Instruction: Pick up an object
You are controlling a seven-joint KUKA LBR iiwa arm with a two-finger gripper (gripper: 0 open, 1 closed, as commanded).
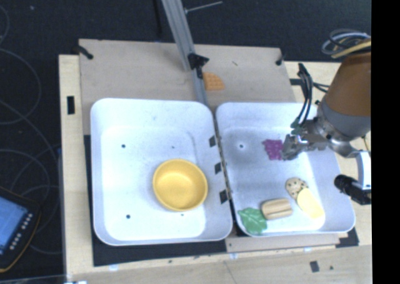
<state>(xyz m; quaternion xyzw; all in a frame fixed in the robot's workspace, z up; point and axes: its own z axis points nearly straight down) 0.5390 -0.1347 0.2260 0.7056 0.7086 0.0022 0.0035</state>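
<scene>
Progress is slight, I judge: my gripper (pixel 292 146) sits low in the right bin (pixel 250 127), just beside a small purple object (pixel 272 148), and nothing shows between my tips, though I cannot tell whether they are spread or pressed together. Lifting is left to do, and the tan block (pixel 276 208), yellow piece (pixel 309 203) and green leaf (pixel 252 219) lie untouched near the front edge
</scene>
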